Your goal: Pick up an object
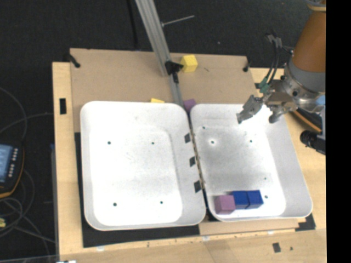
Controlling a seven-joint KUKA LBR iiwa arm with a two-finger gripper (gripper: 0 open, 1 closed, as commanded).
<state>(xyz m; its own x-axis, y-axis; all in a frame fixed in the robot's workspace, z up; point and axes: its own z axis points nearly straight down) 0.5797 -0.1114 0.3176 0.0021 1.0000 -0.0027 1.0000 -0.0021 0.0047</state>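
Gripper (pixel 259 112) fingers spread, nothing between; blue block (pixel 246 198) long axis left-right.

Two smooth white plastic bins (pixel 134 163), faintly speckled with grey scuffs, sit on a matt, pale wooden bench (pixel 126 75). A ribbed metal rail (pixel 153 23) with a dull silver sheen crosses above.

The tan bench (pixel 219 73) carries two white bins, the left bin (pixel 131 166) touching the right bin (pixel 285 169), and a yellow block (pixel 190 63) sits behind them.
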